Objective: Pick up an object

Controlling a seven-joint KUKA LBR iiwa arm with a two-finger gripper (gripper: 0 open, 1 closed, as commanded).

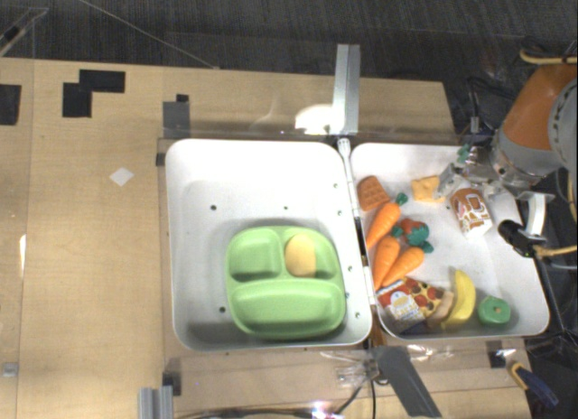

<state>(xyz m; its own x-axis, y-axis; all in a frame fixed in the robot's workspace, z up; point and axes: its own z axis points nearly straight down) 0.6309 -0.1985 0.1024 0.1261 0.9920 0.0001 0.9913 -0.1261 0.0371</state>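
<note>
Two white bins are seen — toys crowd the right bin (pixel 519 268).
A brown-and-white packet (pixel 470 210) is clamped between the gripper (pixel 469 193) fingers near the far edge.

In the right bin (pixel 533 313) I see a small brown and white packet (pixel 470 210) near the far right side, just under my pincer (pixel 471 166). I cannot tell if it is touching the packet. A yellow wedge like cheese (pixel 425 189) lies just left of the packet. Further left is a brown cracker (pixel 371 192). Three orange carrots (pixel 392 241) lie side by side along the left wall, with green tops. At the near edge sit a pizza slice (pixel 408 301), a yellow banana (pixel 462 296) and a green ring (pixel 494 311). In the left bin (pixel 194 228) a green tray (pixel 280 291) holds a yellow lemon (pixel 301 255).
</note>
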